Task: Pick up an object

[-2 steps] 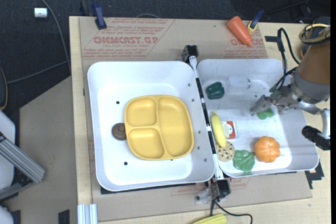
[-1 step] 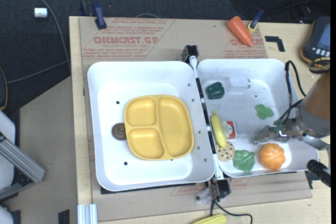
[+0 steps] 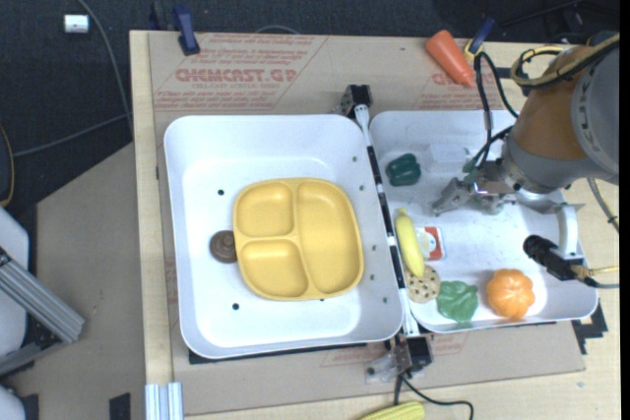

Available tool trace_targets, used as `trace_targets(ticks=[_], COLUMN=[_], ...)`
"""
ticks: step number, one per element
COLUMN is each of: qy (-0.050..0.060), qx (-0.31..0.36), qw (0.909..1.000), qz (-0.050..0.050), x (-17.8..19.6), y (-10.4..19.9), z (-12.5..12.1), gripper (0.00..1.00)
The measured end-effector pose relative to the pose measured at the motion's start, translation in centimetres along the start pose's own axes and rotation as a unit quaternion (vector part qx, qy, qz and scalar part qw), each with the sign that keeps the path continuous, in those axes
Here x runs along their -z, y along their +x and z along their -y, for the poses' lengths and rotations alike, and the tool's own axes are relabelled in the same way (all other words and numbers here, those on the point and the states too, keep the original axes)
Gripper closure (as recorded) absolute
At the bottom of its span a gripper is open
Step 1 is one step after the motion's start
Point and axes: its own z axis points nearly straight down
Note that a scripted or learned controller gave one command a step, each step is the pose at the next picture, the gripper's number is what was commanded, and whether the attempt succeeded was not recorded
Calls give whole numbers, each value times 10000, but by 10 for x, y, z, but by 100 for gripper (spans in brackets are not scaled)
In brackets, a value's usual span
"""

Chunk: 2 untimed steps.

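An orange cone-shaped thing [image 3: 450, 57] lies near the bench's [image 3: 246, 74] far right edge; a blue clamp [image 3: 184, 30] grips its far left corner.

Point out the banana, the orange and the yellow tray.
banana [image 3: 409, 244], camera view, middle of its length.
orange [image 3: 510, 293], camera view, centre of the fruit.
yellow tray [image 3: 295, 238], camera view, the ridge where its compartments meet.

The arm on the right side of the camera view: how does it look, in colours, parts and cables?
The grey arm carries an orange band above its wrist. Thin black cables run alongside it. The metallic two-finger gripper is silver-grey.
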Motion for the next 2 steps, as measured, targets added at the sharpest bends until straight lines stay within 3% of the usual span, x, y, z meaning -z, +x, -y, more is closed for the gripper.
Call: trace_targets(ticks=[1,2], qy=[12,-12], qx=[-20,-4], qw=[10000,10000], qz=[7,14], x=[0,104], y=[-50,-53], z=[93,31], gripper=[0,0])
